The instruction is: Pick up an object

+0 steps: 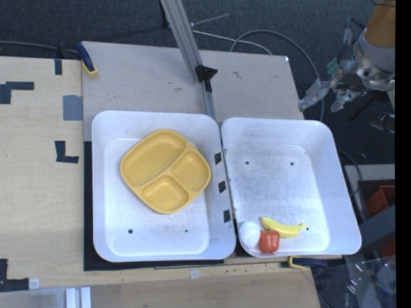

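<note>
Bins are sitting side by side on the bench, and the seam where they meet is serving here as the landmark. Left of the seam, the left shallow white plastic bin (109, 236) is holding a yellow three-compartment plastic tray (165, 171), which is lying flat and turned at an angle in the bin's upper half, its right corner reaching close to the seam. Above the seam, a grey metal pole (183, 29) is slanting up and away toward the top of the view. Right of the seam, the right shallow white plastic bin (282, 165) is carrying three small items bunched in its near corner just beside the seam: a white round ball-like object (248, 233) lying nearest the seam, a small red blocky object (270, 241) touching it on the right, and a yellow toy banana (282, 227) lying across just above the red piece. Far to the right of the seam and above the right bin's far corner, the grey arm's two-finger gripper (324, 90) is hovering outside the bin, well apart from the three items, its fingers spreading apart with nothing between them.
</note>
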